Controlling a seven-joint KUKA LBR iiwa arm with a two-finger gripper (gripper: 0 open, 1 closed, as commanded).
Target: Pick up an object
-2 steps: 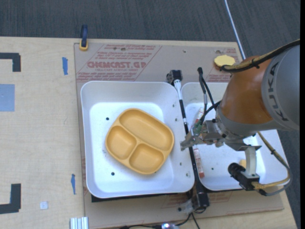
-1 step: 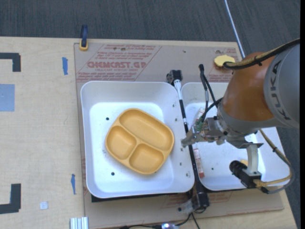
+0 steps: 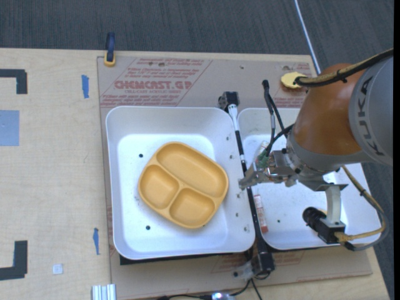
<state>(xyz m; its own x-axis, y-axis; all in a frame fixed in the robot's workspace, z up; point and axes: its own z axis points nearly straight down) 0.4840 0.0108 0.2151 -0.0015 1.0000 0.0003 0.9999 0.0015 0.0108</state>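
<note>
Camera view looks down at a slant on the worktop (image 3: 50, 186), a pale wooden surface bearing two shallow white bins side by side. In the left bin (image 3: 119, 186) lies a yellow divided plate (image 3: 182, 184), flat and face up, with three compartments: one long one along its upper right side and two smaller ones along its lower left. Its outline is a rounded rectangle, and its long axis runs diagonally from the upper left toward the lower right of the bin. The plate sits roughly at the middle of the bin floor, clear of all four walls, with bare white floor around it; the widest open strips lie along the upper wall and the left side, and a narrower one lies near the lower right corner.

The right bin (image 3: 281, 230) sits just beside the left one, their rims meeting along a dark divider. The arm (image 3: 340, 117), grey with an orange band, reaches in from the right and hangs over the right bin. The gripper (image 3: 265, 170) is near the divider, well apart from the plate; whether it is wide or narrow cannot be told, and nothing shows held in it.
</note>
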